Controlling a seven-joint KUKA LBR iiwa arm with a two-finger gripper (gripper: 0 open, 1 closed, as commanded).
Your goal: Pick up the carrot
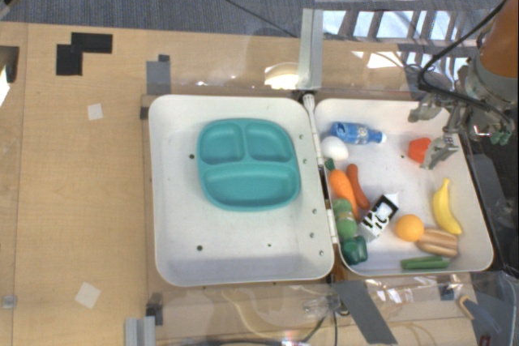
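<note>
1. The carrot (341,186) lies in the right bin (478,215), close to its left wall, pointing up and down the view; its lower end runs into a green item (346,216) and is hard to separate from it.
2. Just right of the carrot lies a thin red-orange piece (358,185), with a black-and-white block (379,215) below it.
3. A white egg-like ball (334,149) sits just above the carrot, and a blue bottle (357,133) lies above that.
4. Farther right are an orange (409,228), a banana (444,207), a tan sausage-like item (439,242) and a green stick (424,262).
5. The tool (442,151) hangs over the right bin's upper right part, well apart from the carrot, beside a small red object (419,150). Its fingers are a grey blur, so whether they are spread or pressed together I cannot tell.
6. The arm (496,53) is cut off at the right edge.
7. The left bin (174,239) holds a teal divided plate (247,164); both bins rest on the wooden counter (73,198).
</note>
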